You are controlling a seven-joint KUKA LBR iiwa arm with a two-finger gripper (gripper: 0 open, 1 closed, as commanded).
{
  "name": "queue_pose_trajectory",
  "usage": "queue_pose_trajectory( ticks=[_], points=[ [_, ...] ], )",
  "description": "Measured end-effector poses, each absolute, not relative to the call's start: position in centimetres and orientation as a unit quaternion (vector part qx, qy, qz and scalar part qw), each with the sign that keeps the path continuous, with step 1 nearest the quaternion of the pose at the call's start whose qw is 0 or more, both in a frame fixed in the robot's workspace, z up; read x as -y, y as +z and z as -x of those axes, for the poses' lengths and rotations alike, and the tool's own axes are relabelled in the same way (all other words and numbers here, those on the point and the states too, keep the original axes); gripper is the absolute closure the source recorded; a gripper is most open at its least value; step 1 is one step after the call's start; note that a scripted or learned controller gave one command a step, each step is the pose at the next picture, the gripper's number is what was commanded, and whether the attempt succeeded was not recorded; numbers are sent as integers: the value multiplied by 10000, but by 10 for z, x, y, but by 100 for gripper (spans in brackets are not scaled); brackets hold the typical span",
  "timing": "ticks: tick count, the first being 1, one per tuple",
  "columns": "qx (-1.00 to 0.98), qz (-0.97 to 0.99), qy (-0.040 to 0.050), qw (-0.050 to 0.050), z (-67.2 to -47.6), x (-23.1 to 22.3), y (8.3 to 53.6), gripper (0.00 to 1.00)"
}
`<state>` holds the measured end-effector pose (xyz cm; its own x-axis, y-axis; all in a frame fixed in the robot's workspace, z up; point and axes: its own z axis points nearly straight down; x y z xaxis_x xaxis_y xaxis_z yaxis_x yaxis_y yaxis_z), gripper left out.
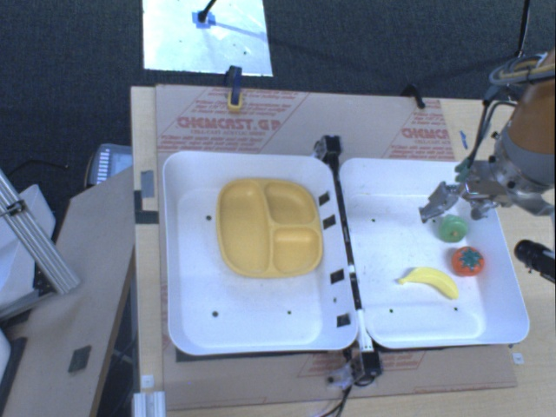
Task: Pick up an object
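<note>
Tool [453, 200] of the grey arm over the right bin [391, 320], finger spread impossible to tell, green round object [452, 228] just below it, orange tomato-like object [467, 261] and yellow banana [429, 281] nearby, yellow 3-compartment plate [268, 228] in the left bin [191, 302].

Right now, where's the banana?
The banana lies in the right bin, toward its front right, just below and left of the tomato.

Pincer [458, 200] hovers just above green ball [452, 228], near tomato [467, 261] and banana [429, 281].
</note>
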<state>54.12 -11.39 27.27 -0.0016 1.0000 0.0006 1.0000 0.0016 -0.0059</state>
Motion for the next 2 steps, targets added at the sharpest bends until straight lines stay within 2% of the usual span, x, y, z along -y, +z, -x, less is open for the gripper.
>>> queue_pose_trajectory(
  ticks=[1, 2],
  points=[
    [7082, 7060, -5, -9, -543, 114, 276, 0],
    [7075, 7068, 8, 7, -552, 115, 228, 0]
  ],
)
